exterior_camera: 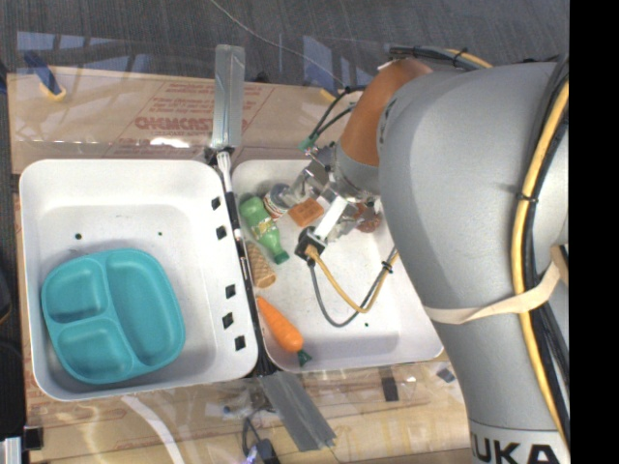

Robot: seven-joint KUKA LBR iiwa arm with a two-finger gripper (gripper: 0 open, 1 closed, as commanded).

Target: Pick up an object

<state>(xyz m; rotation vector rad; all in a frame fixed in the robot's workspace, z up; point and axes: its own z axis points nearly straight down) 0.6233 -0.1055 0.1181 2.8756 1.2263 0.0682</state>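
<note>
The surface [97, 114] is a pale wooden board with faint red printing near its far edge. Two shallow white bins rest directly on it, touching side by side: the left bin [116, 187] and the right bin [387, 341]. A grey metal strip [227, 95] lies along their shared seam.

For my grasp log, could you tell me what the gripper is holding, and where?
It cannot be told: the gripper sits low among items in the right bin.
</note>
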